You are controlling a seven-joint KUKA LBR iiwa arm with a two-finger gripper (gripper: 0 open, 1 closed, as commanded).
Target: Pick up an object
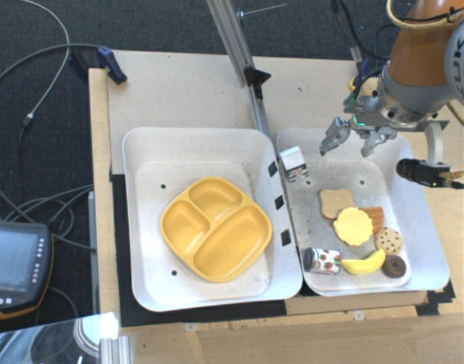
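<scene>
We see the gripper [350, 139] with fingers spread apart, holding nothing, above the right bin [414, 203]; the banana [365, 263] lies near its front.

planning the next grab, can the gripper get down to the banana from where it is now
Probably yes. The gripper hangs open over the right bin's far end, and nothing lies over the banana. The can and chocolate cookie crowd its ends.

A robot gripper [351, 138] hangs with fingers spread over the right bin [414, 203], above toy food including a banana [364, 263].
</scene>
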